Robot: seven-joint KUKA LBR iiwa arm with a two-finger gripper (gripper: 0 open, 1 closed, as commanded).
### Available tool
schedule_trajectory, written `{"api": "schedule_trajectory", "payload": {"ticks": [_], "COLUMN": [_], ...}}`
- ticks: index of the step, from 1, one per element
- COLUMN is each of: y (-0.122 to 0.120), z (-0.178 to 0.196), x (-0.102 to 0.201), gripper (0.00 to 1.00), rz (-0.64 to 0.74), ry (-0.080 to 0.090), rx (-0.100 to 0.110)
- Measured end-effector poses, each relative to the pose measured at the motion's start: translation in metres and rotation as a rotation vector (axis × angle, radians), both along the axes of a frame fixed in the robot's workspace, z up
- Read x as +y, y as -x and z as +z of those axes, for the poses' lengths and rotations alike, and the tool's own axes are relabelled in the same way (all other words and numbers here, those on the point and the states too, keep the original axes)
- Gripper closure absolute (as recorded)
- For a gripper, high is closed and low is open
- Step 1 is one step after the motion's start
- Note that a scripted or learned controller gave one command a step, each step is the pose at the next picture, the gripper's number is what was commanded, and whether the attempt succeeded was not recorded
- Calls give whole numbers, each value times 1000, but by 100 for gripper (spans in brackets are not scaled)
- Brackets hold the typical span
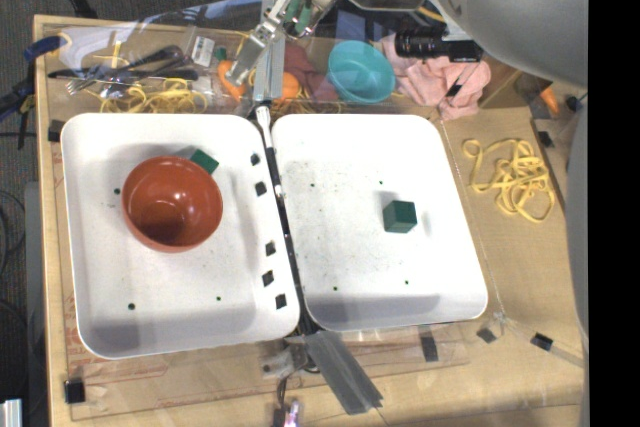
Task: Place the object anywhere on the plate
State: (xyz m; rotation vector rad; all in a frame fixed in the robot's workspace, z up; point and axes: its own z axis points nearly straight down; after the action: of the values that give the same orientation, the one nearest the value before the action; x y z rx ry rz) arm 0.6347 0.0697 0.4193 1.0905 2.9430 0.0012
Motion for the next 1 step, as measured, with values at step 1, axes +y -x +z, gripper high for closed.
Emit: {"api": "schedule_trajectory", "payload": {"ticks": [1], "y": [1], "z": [-73], "x": [54], "gripper": [0], "rz": [418], "ry": [1], "rx": [4]}}
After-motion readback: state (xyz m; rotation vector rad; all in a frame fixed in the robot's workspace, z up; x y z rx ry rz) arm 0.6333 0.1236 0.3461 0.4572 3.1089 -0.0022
